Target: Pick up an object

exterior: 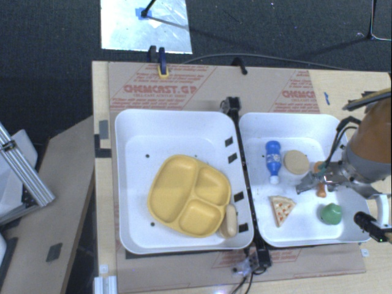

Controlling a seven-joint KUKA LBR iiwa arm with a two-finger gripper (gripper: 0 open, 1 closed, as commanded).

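In the right bin (306, 124), my gripper (318, 184) is low over the floor, at the end of the grey arm with its orange band (375, 136). A small orange object (321, 191) lies right at the gripper's tip, partly covered by it. Just left of the gripper are a round tan disc (296, 162) and a blue bottle with a white cap (272, 160). A pizza slice (282, 209) lies toward the front and a green object (331, 214) sits at the front right, below the gripper.
The left bin (177, 124) holds a yellow divided plate (188, 195) with a beige bread-like piece (229, 220) against its lower right rim. A ridge (240, 164) separates the two bins. Black arm hardware (370, 225) overhangs the right bin's front right corner.
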